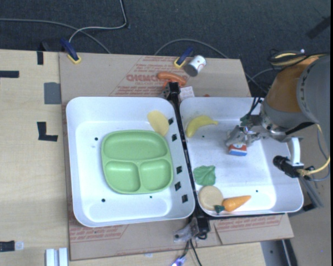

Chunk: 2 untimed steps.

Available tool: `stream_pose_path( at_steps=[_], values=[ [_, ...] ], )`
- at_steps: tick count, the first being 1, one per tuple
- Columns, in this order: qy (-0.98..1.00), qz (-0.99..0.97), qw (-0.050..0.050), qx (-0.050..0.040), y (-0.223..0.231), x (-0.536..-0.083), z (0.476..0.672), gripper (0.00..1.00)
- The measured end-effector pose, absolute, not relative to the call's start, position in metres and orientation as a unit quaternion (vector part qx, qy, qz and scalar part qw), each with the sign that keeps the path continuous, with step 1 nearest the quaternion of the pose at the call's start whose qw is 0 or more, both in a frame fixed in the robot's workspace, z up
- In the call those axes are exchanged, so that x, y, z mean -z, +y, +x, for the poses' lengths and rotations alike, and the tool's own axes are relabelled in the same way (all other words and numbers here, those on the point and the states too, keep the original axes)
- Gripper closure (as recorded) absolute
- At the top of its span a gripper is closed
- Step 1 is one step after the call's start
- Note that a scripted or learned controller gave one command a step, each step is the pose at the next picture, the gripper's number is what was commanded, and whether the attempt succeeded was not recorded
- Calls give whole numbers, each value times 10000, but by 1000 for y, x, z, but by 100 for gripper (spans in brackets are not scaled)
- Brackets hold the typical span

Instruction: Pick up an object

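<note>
My gripper [245, 135] hangs low over the right bin [277, 195], near its upper middle. A small red, white and blue object [238, 149] lies directly below and slightly left of the gripper, touching or nearly touching it. I cannot tell if the object is gripped. In the same bin lie a yellow banana [199, 124] at the upper left, a green leafy piece [205, 174], a beige round disc [210, 196] and an orange carrot [236, 203] at the front.
The left bin [80, 148] holds a green divided plate [137, 161] and a yellow piece [158, 122] near the dividing wall. Clamps [184, 58] and cables sit behind the bins. The arm's grey body and orange band [286, 87] stand over the right edge.
</note>
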<state>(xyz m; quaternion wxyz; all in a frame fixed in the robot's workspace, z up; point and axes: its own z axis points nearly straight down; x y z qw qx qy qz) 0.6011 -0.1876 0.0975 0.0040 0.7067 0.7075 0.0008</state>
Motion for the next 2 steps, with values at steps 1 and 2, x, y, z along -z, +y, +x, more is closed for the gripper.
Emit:
stream_pose_path(
  at_steps=[1, 2],
  values=[
    [7080, 7062, -5, -4, -115, -88, 593, 100],
    [7080, 7062, -2, -4, -50, -185, 560, 100]
  ],
)
